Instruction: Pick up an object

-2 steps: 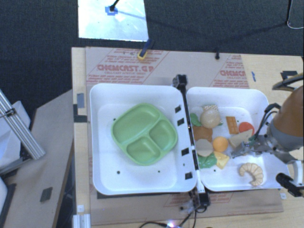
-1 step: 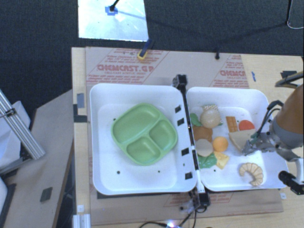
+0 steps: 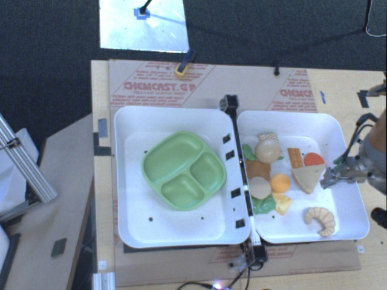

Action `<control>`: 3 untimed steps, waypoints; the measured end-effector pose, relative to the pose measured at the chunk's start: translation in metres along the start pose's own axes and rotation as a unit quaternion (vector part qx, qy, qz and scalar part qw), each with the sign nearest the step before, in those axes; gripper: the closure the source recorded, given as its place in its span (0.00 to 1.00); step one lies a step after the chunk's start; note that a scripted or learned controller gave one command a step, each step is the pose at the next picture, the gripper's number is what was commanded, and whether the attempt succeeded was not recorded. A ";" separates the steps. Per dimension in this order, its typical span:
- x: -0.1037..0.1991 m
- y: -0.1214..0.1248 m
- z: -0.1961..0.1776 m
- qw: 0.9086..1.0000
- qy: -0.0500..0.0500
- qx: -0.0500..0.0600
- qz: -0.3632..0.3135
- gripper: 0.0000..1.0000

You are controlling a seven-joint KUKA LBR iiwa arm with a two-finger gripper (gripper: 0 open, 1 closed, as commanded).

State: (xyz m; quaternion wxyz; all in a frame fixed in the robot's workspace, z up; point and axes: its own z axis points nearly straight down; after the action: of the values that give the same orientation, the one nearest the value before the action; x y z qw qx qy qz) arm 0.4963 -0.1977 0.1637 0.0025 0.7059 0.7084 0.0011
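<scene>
Croissant (image 3: 320, 220) lies nearest in the right bin (image 3: 357, 222), loose among toy foods, a cheese wedge (image 3: 307, 178) just beyond. Hovering at that bin's right rim, the gripper (image 3: 331, 179) holds nothing I can see; finger spread: cannot tell. Green divided plate (image 3: 184, 170) fills the left bin (image 3: 130, 125).

Right bin (image 3: 338, 132): food crowds its left half against the divider (image 3: 240, 168). Croissant (image 3: 320, 220) lies alone near the front; bare floor around it and along the far wall. Left bin (image 3: 127, 222): green tray (image 3: 184, 170) fills the middle, margins open.
</scene>
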 end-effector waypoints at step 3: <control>0.034 0.039 -0.063 1.000 0.001 0.000 -0.002 1.00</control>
State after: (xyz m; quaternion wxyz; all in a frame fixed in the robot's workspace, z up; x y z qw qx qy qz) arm 0.5348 -0.1633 0.2273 0.0019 0.7045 0.7097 0.0015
